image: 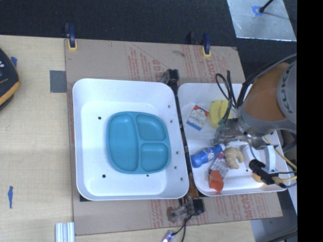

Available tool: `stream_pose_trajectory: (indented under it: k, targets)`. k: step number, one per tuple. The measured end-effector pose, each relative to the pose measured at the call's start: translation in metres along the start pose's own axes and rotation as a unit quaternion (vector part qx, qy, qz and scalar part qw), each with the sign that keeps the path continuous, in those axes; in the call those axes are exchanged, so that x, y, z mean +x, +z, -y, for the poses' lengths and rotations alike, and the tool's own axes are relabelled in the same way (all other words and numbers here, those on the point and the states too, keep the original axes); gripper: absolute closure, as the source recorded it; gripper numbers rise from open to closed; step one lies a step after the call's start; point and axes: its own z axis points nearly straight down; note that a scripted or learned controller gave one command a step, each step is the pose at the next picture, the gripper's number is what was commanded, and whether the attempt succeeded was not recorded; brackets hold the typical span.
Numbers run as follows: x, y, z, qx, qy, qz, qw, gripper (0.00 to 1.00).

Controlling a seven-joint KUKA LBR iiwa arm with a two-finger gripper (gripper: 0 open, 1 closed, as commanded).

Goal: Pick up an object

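The right bin (pixel 202 188) holds several small things. A white packet with red and blue print (pixel 198 118) lies at its left, and a yellow object (pixel 218 111) sits beside it. Lower down are a blue bottle (pixel 205 156), a beige lumpy object (pixel 232 157) and a small pouch with a red end (pixel 217 176). My gripper (pixel 225 131) hangs low over the middle of this bin, just below the yellow object and above the blue bottle and the beige object. The arm's grey and orange wrist (pixel 265 102) covers the bin's right part.
The left bin (pixel 86 135) carries a blue divided plate (pixel 138 141). Both bins rest on a cardboard sheet (pixel 126 59) clamped to the bench. A black and yellow device (pixel 6 79) lies at the far left edge.
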Motion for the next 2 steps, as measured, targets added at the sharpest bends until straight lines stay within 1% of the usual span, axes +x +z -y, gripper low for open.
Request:
stream_pose_trajectory:
  k: [1, 2]
  targets:
    - [0.000, 0.000, 0.000, 0.000, 0.000, 0.000, 1.0000, 0.00]
    - [-0.035, 0.009, -0.108, -0.002, 0.002, -0.001, 1.0000, 0.00]
